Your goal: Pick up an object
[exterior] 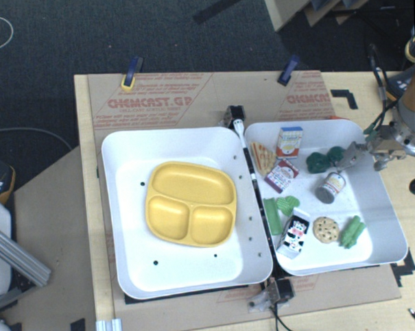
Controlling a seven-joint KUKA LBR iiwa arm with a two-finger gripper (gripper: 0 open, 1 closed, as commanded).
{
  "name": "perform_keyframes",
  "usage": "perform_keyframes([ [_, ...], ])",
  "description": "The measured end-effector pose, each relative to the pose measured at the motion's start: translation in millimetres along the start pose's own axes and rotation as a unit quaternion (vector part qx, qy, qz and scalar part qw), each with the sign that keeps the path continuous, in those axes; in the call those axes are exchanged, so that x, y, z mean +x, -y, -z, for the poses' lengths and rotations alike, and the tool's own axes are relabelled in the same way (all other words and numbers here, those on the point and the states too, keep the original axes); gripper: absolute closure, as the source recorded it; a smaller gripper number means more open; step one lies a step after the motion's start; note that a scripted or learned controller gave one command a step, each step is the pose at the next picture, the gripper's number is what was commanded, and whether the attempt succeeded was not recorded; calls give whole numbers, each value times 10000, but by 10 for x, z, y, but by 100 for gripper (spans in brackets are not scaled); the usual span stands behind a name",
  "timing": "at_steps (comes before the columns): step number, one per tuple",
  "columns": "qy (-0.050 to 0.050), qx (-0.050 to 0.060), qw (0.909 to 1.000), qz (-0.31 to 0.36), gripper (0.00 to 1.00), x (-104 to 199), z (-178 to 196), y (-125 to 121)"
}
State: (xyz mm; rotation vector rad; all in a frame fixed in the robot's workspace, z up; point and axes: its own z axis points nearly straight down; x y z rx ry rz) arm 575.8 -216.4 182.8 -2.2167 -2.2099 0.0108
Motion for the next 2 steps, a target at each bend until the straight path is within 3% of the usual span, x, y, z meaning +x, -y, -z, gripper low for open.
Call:
perform_keyframes([
  [1, 19, -68, 10000, 16, 0, 2, 76, -34],
  [2, 3, -31, 10000, 23, 0, -13, -505, -121],
])
